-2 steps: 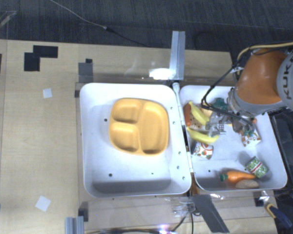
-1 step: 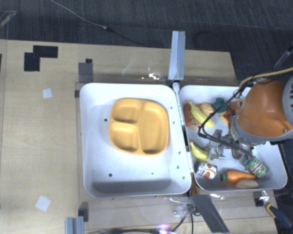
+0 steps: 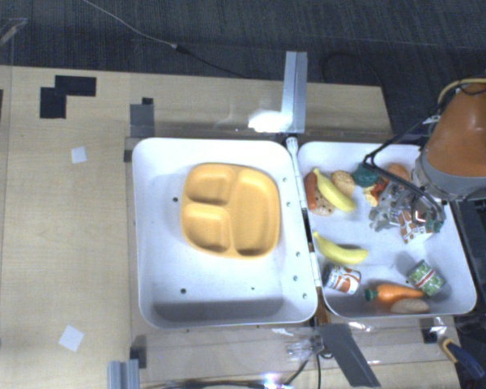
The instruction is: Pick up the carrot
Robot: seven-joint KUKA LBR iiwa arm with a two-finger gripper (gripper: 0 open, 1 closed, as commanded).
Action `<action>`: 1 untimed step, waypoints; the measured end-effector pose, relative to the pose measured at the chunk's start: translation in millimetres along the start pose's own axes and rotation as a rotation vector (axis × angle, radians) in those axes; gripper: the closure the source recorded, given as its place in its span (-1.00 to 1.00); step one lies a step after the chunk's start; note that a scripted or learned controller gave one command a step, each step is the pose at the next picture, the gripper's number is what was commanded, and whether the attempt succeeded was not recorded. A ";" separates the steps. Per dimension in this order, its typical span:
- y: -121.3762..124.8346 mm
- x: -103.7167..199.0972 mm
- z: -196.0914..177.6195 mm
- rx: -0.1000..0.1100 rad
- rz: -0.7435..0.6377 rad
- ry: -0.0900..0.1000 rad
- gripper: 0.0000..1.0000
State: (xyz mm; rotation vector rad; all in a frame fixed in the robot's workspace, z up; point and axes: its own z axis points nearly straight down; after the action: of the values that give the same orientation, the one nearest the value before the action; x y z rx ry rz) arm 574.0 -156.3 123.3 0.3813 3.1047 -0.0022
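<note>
The carrot point(image 3: 395, 291) is orange with a green top and lies along the front edge of the right bin point(image 3: 463, 259), stem end to the left. A tan oval item point(image 3: 411, 305) rests against its front side. My gripper point(image 3: 402, 211) hangs over the back right part of the same bin, well behind the carrot and apart from it. The grey arm with its orange band point(image 3: 467, 140) reaches in from the right above it.
Around the carrot sit a green can point(image 3: 425, 278) to its right and a red-and-white can point(image 3: 342, 279) to its left. Two bananas point(image 3: 338, 191) point(image 3: 341, 252) lie further left. The left bin point(image 3: 158, 241) holds a yellow divided plate point(image 3: 231, 210).
</note>
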 end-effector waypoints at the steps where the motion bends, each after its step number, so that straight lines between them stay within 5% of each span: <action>1: 65.9 10.3 28.8 -0.004 -0.014 0.009 -1.00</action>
State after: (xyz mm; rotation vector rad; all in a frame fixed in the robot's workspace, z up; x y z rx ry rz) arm 580.4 -90.0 94.4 0.3602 3.1154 0.0048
